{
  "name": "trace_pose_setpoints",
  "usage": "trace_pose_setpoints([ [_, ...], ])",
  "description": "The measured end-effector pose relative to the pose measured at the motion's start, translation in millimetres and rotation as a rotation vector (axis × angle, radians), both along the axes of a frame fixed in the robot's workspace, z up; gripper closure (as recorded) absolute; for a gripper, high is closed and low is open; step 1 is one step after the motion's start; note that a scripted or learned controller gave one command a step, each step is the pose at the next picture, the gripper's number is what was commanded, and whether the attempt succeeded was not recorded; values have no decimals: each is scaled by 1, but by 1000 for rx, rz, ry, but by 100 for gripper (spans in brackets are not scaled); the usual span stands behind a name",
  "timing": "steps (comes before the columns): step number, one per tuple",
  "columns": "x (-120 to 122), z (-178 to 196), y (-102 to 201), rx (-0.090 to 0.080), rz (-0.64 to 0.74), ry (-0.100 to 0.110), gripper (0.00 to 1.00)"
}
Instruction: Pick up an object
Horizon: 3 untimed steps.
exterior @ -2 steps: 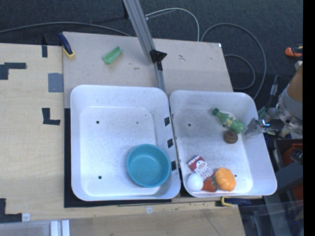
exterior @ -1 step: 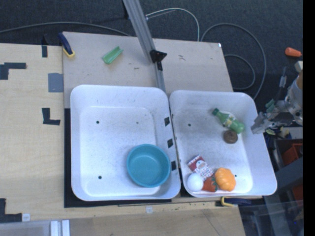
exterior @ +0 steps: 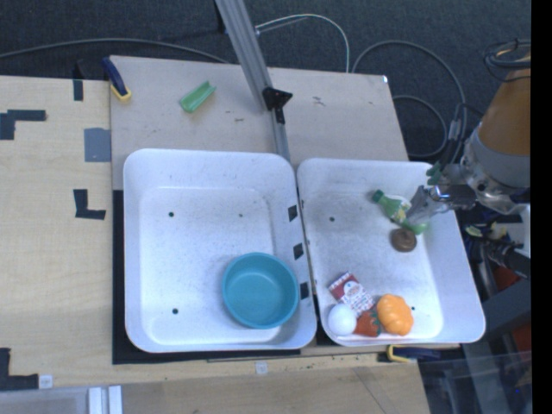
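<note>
My gripper [exterior: 420,210] hangs low over the upper right part of the right bin [exterior: 448,266], reaching in from the right edge. A small green object [exterior: 390,202] lies right under and to the left of its tip, and part of it is covered by the gripper. Whether the green object is held I cannot tell. A brown round piece [exterior: 403,240] rests on the bin floor just below the gripper. At the front of the same bin lie a red and white packet [exterior: 348,288], a white egg [exterior: 341,319], a small red item [exterior: 367,324] and an orange fruit [exterior: 395,314].
A blue bowl [exterior: 259,289] sits at the front right of the left bin [exterior: 172,222]. A slanted metal pole [exterior: 250,50] rises from between the bins. On the bench behind lie a green piece [exterior: 197,97] and a blue and yellow clamp [exterior: 116,78].
</note>
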<state>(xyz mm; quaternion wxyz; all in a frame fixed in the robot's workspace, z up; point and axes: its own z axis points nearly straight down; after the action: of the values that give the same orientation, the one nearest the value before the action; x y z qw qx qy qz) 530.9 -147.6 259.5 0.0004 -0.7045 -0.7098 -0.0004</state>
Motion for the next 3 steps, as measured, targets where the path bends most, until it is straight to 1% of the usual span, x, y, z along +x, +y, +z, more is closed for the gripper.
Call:
trace_pose_setpoints([
  [1, 12, -16, 54, 0, -1, 2, 100],
  [3, 48, -31, 164, 0, -1, 2, 100],
])
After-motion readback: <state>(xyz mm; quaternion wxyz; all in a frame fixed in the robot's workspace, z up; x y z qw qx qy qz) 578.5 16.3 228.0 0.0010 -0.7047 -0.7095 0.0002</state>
